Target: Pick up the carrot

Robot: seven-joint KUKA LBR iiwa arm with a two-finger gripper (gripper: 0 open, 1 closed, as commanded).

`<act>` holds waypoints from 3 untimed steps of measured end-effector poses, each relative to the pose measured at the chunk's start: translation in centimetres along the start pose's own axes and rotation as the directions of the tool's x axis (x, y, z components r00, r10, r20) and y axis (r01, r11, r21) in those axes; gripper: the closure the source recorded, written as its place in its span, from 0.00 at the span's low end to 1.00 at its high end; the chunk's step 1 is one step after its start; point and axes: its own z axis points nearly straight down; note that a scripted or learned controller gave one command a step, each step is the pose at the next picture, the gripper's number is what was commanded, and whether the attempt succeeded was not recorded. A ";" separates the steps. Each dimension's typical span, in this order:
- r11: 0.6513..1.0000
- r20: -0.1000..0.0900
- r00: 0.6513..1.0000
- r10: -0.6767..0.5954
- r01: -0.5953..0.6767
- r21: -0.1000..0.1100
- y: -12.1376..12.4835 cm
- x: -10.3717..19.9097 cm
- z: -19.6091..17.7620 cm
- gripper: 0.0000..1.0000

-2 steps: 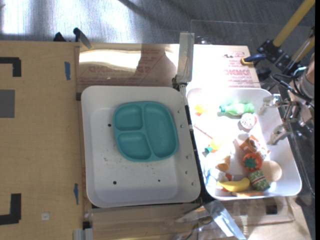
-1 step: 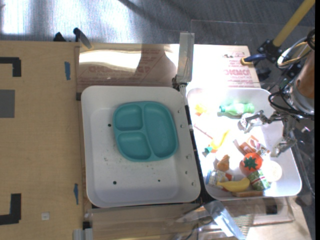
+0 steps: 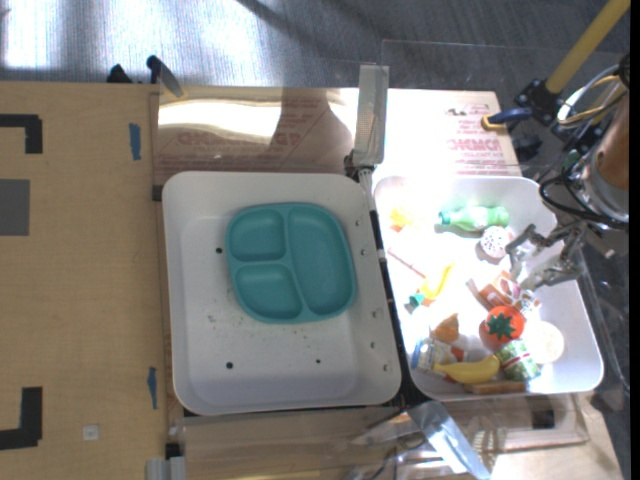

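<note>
Along the near edge of the right bin (image 3: pixel 590 363): a yellow banana (image 3: pixel 470 370) lying lengthwise, with a green-labelled can (image 3: pixel 516 360) just beside its right end and a pale round lid-like piece (image 3: pixel 546 342) further toward the near right corner.

Just behind the banana, toward the bin's middle: the carrot (image 3: pixel 447 326), a short orange cone, close to the banana, resting among small white-and-blue bits too small to name. To its right, a red tomato (image 3: pixel 503 325) with a green top, near the carrot but apart from it.

Further back, beyond the tomato: a red and white packet (image 3: pixel 496 292). Left of that, nearer the bin's left wall, thin yellow and pink sticks (image 3: pixel 433 284) crossing each other.

Over the right side of the bin, above the packet: the gripper (image 3: pixel 537 258), silver fingers parted, nothing between them, well apart from the carrot. Behind it, the grey arm with cables, entering from the right.

Toward the far edge: a white dotted ball (image 3: pixel 493 240), a green bottle (image 3: pixel 472 217) lying on its side, and a small yellow piece (image 3: pixel 399 219) near the far left corner.

In the left bin (image 3: pixel 190 368), set toward the far half: a teal divided plate (image 3: pixel 291 262) with three compartments.
</note>
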 end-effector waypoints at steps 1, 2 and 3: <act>0.998 -0.012 0.998 -0.063 0.062 -0.016 -1.0 7.9 9.8 1.00; 0.969 -0.003 0.969 -0.246 0.246 0.005 -2.4 5.8 -4.8 1.00; 0.969 -0.004 0.969 -0.246 0.246 -0.006 -2.3 5.9 -4.3 0.00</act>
